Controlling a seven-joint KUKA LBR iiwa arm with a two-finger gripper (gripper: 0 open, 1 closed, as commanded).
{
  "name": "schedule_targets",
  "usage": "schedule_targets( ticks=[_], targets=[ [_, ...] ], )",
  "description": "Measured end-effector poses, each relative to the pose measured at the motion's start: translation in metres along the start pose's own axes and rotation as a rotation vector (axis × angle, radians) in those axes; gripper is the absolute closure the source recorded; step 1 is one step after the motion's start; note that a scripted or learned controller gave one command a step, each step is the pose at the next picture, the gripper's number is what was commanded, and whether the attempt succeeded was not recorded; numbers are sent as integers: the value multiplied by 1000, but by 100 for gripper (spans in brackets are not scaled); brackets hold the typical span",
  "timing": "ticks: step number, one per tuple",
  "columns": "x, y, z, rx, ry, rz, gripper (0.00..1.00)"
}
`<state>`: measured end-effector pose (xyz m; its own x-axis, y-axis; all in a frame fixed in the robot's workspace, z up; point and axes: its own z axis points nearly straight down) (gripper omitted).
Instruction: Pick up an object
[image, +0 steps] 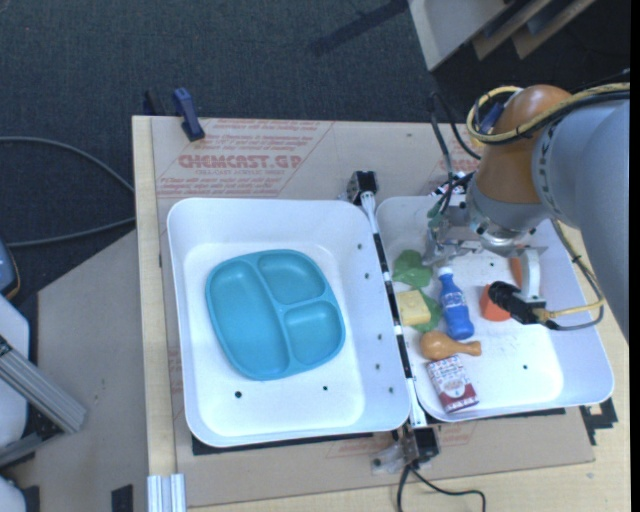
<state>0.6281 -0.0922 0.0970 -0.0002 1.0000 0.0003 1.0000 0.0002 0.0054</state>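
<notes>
Dark carpet surrounds a brown cardboard-topped worktop (250, 160); left bin (190, 300) holds a glossy blue tray (275, 312); right of it, a blue bottle (456, 308) lies below the gripper (447, 243), whose grip I cannot tell

A blue divided plate (275, 315) lies in a white bin (190, 240), well off to the view's left of the gripper (443, 243). A blue clamp (187, 113) sits on the printed board (250, 160), farther from the gripper, past that bin's far corner.
</notes>
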Motion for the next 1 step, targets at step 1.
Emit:
schedule_targets(
  ticks=[1],
  targets=[
    [0,0,0,0,0,0,0]
  ],
)
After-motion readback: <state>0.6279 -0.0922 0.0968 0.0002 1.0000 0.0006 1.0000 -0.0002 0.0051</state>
